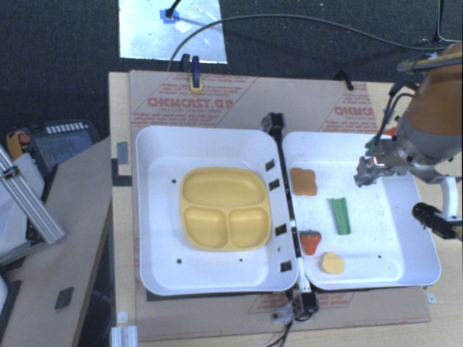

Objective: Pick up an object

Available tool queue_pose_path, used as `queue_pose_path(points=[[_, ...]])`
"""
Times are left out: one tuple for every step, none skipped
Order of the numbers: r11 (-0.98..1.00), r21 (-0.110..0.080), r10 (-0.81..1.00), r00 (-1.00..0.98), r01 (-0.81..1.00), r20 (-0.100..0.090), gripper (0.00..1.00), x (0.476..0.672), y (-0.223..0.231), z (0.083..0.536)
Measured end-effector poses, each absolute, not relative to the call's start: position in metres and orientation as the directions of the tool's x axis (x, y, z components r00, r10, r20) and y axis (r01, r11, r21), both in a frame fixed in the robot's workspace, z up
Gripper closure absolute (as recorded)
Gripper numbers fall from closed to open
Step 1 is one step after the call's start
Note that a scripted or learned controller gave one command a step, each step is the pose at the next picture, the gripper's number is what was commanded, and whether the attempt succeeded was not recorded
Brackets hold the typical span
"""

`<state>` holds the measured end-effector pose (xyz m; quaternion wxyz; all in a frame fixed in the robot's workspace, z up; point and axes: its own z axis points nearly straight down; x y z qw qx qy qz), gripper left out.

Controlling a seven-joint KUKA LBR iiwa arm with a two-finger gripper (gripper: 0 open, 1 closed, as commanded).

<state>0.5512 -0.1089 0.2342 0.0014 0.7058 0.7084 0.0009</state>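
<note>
Grey jaws (367,170) (grip state unclear) hover over the right bin (412,266), right of the green stick (340,215).

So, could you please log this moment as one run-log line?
gripper: above right bin, holding nothing visible | toast piece, green stick, strawberry, yellow round: lying in bin | pick: not done

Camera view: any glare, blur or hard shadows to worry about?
Camera view: glare washes out the foil sheet at top; the gripper looks soft and slightly blurred; the bins are evenly lit with faint shadows; the green piece and yellow tray read clearly.
</note>
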Motion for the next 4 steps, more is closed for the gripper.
queue_pose_path(points=[[0.007, 0.003, 1.000, -0.007, 1.000, 0.000, 1.00, 0.557, -0.051, 0.240], [0.007, 0.001, 1.000, -0.007, 1.000, 0.001, 1.00, 0.557, 0.001, 0.226], [0.006, 0.002, 1.000, -0.006, 1.000, 0.000, 1.00, 0.563, 0.050, 0.218], [0.007, 0.002, 1.000, -0.007, 1.000, 0.000, 1.00, 0.559, 0.096, 0.214]])
